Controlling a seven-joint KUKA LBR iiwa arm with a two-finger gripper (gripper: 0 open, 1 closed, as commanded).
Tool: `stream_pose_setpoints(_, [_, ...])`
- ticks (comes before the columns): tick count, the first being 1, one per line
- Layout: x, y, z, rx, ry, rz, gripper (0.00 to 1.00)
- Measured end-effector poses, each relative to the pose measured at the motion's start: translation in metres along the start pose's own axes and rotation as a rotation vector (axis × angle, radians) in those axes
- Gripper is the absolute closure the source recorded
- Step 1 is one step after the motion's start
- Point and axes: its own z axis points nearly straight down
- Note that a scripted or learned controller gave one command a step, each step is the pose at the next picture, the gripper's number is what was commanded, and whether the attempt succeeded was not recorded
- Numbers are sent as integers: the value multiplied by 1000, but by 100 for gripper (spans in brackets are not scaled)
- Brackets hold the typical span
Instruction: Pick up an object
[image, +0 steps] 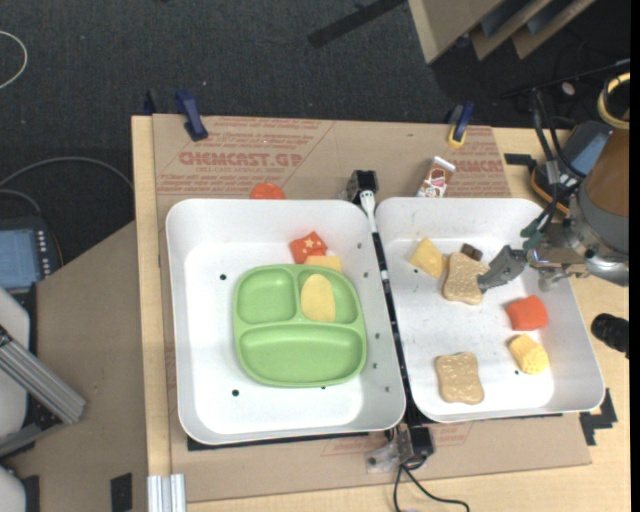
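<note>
Gripper (497, 272) low in right white bin (575, 395), finger state indiscernible; tan textured cracker-shaped piece (462, 280) lies just left, touching its tip.

A tan bread-shaped piece (463, 279) lies flat in the right bin (570, 395), beside a yellow wedge (427, 257)

Claw (497, 272) beside cracker (462, 279) — right bin (580, 395)
</note>
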Motion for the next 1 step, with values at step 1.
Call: stream_pose_setpoints(1, [-78,57,120,0,-4,4,0])
